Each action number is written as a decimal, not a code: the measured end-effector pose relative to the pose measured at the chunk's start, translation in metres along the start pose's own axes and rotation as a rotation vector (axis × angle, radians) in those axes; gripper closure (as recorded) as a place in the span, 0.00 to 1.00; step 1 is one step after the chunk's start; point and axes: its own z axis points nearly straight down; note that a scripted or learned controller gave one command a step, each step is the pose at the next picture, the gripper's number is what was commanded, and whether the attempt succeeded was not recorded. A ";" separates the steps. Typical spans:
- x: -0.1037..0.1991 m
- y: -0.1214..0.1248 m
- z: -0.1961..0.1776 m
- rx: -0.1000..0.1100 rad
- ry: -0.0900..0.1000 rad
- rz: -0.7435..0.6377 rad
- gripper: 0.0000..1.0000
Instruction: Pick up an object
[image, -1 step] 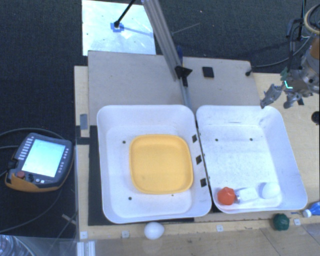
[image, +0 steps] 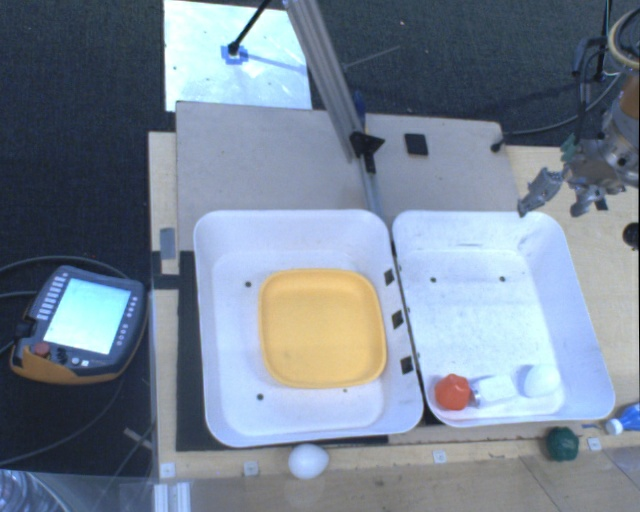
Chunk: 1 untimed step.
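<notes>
two bins sit side by side; the gripper (image: 562, 195) hangs above the right bin's (image: 570, 290) far right corner, fingers apart and holding nothing. the orange ball (image: 452, 392), a likely target, lies well apart in the near left corner.

Robot lab: bench w/ two white bins (image: 300, 225), teach pendant (image: 80, 322) on dark carpet (image: 80, 130), cabling, arm (image: 600, 165) at right.
</notes>
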 end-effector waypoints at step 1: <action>-0.007 0.003 0.058 0.005 0.001 0.001 0.00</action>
